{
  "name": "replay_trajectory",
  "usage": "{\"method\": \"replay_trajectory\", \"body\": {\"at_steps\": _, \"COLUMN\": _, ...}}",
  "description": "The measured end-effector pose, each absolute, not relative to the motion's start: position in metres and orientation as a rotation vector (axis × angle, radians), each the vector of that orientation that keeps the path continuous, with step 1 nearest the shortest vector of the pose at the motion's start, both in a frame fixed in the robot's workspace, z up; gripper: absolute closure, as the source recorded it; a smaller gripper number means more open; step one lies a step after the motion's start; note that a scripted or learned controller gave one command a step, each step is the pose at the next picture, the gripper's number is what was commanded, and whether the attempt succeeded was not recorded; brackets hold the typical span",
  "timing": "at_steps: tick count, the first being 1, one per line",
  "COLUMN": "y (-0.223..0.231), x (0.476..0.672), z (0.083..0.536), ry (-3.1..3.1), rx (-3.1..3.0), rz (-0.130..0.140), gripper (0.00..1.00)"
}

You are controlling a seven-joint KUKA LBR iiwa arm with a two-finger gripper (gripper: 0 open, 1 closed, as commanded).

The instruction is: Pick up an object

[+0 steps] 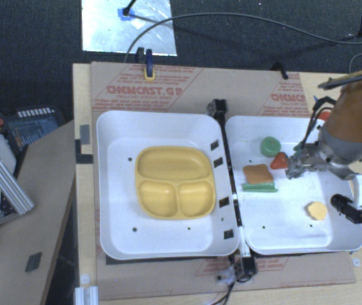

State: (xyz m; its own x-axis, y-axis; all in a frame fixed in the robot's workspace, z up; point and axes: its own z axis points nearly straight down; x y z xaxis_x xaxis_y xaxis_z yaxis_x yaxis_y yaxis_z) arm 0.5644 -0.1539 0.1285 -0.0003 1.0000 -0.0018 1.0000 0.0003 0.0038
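Observation:
The right bin [282, 234] holds several small objects. A green round piece [270, 146] lies toward the back, with a red piece [278, 161] just in front of it. A brown flat slice [257, 173] rests on a green strip [259, 187]. A yellow piece [317, 211] sits near the front right. My gripper [293, 168] comes in from the right and hangs low over the bin, right beside the red piece on its right side. Whether it touches the red piece is unclear.
The left bin [114, 170] holds a yellow divided plate [175, 182]. A black bracket strip [226, 170] runs between the two bins. The arm's grey body with its orange band [355, 116] hangs over the right bin's right rim.

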Motion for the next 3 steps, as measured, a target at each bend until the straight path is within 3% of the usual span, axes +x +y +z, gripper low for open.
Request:
{"method": "replay_trajectory", "body": {"at_steps": 2, "y": -0.157, "x": 0.567, "z": 0.223, "ry": 2.221, "rx": 2.212, "rz": 0.006, "gripper": 1.00}}
{"method": "replay_trajectory", "body": {"at_steps": 3, "y": -0.112, "x": 0.552, "z": 0.226, "ry": 2.231, "rx": 2.212, "rz": 0.004, "gripper": 1.00}}
